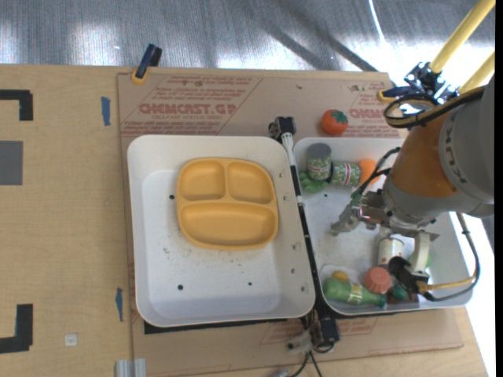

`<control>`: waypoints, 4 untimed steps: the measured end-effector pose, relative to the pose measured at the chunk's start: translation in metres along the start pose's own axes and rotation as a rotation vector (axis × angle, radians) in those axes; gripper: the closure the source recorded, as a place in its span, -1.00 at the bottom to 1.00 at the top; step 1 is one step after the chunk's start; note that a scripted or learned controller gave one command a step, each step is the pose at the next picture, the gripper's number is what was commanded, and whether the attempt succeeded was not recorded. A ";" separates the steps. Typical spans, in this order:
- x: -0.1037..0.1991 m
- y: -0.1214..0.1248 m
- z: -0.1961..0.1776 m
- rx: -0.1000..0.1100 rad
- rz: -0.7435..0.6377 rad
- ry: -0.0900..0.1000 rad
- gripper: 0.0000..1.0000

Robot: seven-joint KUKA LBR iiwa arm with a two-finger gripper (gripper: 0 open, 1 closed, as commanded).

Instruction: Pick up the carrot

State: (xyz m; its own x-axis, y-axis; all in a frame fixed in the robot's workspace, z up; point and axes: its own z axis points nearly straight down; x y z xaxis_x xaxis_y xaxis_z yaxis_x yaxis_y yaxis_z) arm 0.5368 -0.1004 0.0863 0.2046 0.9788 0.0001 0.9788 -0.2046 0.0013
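Since the surface (63, 210) is roomy but the right bin (334, 250) is crowded, the arm (440, 163) should come down carefully. Its gripper (357, 214) hangs low over the bin's middle; whether it is apart or together I cannot tell. What looks like the carrot (366, 168) lies by the far wall, just beside a can (330, 171) and part-hidden by the arm. Best to approach from the side away from the can.
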 end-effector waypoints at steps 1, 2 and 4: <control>-0.043 0.065 -0.105 -0.001 0.137 -0.001 -1.00; -0.044 0.126 -0.029 0.001 0.171 -0.002 -1.00; -0.038 0.090 0.001 0.004 0.177 0.000 -1.00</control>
State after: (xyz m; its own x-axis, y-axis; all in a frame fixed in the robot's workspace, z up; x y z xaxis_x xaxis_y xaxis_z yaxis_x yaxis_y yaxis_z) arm 0.6175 -0.1565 0.0850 0.3737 0.9275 0.0000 0.9275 -0.3737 -0.0027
